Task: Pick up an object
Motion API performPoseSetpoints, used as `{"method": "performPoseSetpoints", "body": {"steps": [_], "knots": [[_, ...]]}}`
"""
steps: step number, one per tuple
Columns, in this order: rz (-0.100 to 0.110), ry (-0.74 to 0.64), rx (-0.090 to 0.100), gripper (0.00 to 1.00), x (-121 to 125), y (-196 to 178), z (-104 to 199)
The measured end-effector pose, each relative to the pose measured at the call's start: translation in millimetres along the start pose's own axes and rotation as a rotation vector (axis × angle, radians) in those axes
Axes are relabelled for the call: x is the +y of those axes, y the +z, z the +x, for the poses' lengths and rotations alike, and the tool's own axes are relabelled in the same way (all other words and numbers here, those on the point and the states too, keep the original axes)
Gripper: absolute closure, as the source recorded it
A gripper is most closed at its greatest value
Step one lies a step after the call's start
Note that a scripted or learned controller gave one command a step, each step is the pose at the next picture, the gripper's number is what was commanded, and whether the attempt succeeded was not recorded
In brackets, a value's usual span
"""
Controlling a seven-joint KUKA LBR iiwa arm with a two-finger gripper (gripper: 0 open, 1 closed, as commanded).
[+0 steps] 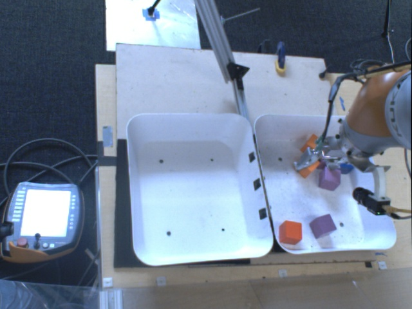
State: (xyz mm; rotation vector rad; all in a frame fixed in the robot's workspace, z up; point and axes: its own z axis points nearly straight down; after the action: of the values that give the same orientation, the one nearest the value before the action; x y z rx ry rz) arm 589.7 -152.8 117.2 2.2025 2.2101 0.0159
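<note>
Hovering metal gripper (308,161) over smooth orange block (311,153), right bin (270,172).

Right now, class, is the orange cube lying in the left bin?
No, the orange cube sits in the right bin, near its front left corner.

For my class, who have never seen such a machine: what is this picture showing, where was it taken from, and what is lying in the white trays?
One camera looks down at a slant on a bench. The grey and orange machine at the right is a robot arm; its metal gripper reaches into the right bin, beside an orange block. That bin also holds two purple blocks and an orange cube. The left bin stands alongside. A control tablet lies at the far left. Whether the gripper holds anything is unclear.
</note>
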Motion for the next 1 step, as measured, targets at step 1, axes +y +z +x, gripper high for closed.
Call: {"method": "performPoseSetpoints", "body": {"steps": [1], "knots": [[0.000, 0.000, -0.002, 1.00, 0.0, -8.9, -1.3]]}}
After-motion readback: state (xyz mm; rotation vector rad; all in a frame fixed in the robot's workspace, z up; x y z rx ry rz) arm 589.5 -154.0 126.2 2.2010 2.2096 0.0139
